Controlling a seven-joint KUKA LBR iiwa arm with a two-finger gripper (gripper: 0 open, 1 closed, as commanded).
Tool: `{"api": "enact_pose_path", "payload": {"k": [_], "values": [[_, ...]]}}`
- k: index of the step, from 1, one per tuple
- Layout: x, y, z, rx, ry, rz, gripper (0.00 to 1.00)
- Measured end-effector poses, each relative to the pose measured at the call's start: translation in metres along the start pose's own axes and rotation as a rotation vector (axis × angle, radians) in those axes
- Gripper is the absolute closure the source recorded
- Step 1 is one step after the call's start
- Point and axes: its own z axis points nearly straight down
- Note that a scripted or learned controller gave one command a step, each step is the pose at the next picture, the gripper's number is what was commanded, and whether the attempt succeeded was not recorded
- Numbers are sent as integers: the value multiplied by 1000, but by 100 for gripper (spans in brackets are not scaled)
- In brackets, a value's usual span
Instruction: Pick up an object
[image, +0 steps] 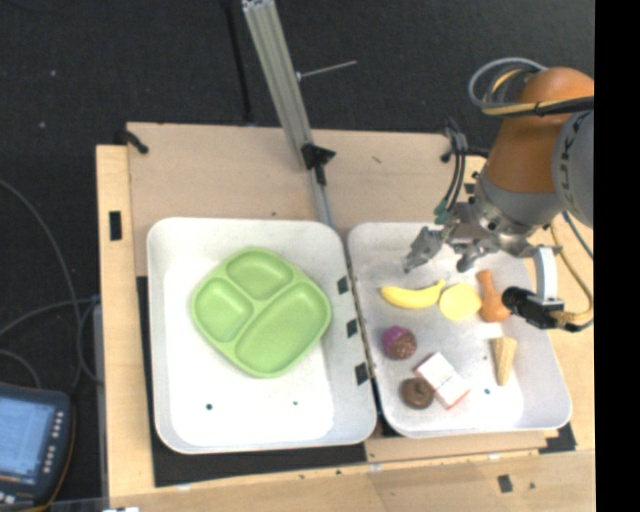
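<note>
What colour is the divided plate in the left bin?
Light green all over, no pattern. The plate shows plainly in the camera view, lying in the left bin.

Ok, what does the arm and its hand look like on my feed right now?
The arm has a rounded orange band over a grey wrist section. Pale looped cable sits at its top, and thin dark cables run down its side. The hand is grey metal with two slim fingers. A white bracket with a black part hangs beside it.
</note>
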Motion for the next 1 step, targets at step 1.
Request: {"api": "enact_pose_path", "payload": {"k": [1], "values": [[0,0,0,0,0,1,0]]}}
